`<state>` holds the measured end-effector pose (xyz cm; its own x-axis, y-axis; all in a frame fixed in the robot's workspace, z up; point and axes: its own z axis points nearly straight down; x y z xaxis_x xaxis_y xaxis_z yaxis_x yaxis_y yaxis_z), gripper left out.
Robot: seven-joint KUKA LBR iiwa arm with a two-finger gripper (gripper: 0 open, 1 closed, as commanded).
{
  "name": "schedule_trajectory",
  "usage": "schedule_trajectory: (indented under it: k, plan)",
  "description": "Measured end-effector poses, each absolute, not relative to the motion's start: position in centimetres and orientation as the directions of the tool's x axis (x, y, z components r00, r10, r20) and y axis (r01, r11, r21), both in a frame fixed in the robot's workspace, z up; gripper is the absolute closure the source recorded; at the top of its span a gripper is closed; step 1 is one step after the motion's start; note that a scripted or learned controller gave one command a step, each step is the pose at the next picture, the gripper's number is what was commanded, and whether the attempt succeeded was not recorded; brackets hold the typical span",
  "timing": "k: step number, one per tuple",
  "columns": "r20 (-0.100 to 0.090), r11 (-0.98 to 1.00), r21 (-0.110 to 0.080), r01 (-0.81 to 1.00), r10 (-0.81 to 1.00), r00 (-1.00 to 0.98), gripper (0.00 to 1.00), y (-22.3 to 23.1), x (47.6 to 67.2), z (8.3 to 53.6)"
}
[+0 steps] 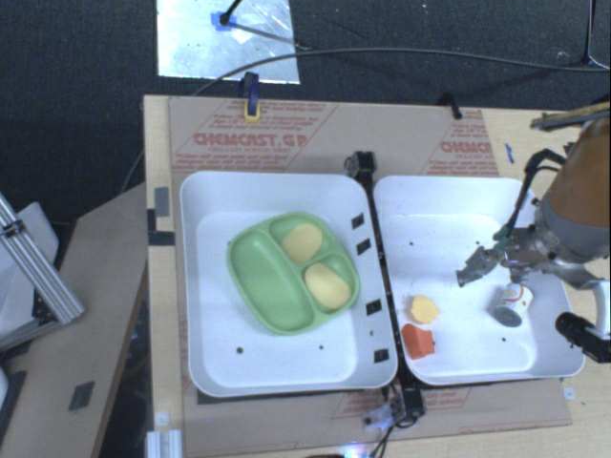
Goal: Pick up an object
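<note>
In the right bin (449, 203) lie three things: a small yellow round piece (424, 309), an orange-red block (418, 341) just below it near the front left corner, and a white cup-like object (512, 303) on its side further right. My gripper (480, 264) hangs over the middle of the right bin, its dark fingers (470, 271) pointing left. It is above and right of the yellow piece and left of the white cup. Nothing shows between the fingers.
The left bin (220, 208) holds a green divided plate (286, 273) with two yellow food pieces (304, 242) in its right compartments. A dark divider (374, 256) runs between the bins. The arm's orange band (582, 198) fills the right side.
</note>
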<state>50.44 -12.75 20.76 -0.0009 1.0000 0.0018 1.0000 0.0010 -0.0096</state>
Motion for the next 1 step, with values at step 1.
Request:
schedule_trajectory:
  k: [1]
  plan:
    - [0.000,0.004,0.002,1.000,1.000,-0.004,0.00,-12.74,50.71,21.27]
